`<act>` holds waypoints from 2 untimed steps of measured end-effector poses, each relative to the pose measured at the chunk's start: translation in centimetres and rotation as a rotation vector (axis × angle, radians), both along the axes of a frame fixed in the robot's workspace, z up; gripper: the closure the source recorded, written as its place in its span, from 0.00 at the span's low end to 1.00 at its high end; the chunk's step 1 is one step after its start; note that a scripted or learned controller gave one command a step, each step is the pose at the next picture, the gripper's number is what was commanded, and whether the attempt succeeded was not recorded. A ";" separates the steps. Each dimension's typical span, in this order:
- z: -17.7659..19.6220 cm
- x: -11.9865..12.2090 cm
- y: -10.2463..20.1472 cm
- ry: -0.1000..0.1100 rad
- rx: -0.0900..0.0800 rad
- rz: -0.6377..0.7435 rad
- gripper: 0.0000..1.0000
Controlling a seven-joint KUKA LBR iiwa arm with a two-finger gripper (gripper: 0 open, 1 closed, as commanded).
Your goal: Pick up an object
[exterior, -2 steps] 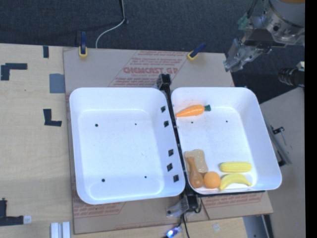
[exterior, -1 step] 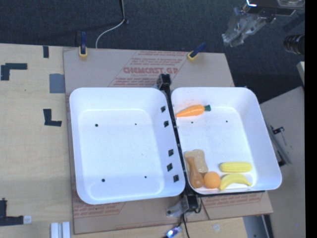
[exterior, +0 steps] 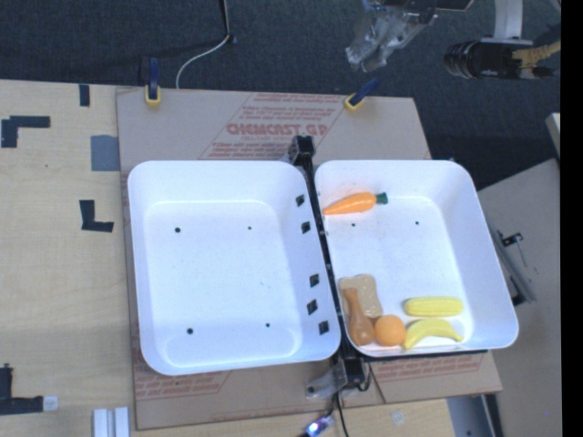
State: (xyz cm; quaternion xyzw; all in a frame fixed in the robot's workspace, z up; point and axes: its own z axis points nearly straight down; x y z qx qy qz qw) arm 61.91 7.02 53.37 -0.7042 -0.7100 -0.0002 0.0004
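Note:
The right bin [exterior: 480, 244] holds several toy foods. An orange carrot [exterior: 350, 204] with a green tip lies near its far left corner. A tan block [exterior: 363, 293] and a brown piece [exterior: 356, 321] sit at the near left, with a small orange ball [exterior: 390, 331] touching them. Two yellow banana-like pieces [exterior: 433, 307] [exterior: 434, 333] lie at the near right. My gripper [exterior: 369, 51] hangs high beyond the far edge of the bins, well apart from every object, with nothing seen in it.
The left bin [exterior: 219, 262] stands beside the right one on a cardboard sheet [exterior: 264, 126] held by clamps. A white cable [exterior: 205, 51] runs along the dark floor behind. The bench edge lies to the right of the bins.

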 end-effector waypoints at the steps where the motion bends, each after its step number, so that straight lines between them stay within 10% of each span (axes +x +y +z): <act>1: -0.1 4.2 8.4 0.001 0.000 0.000 1.00; 2: 0.0 4.9 12.6 0.000 -0.001 -0.004 1.00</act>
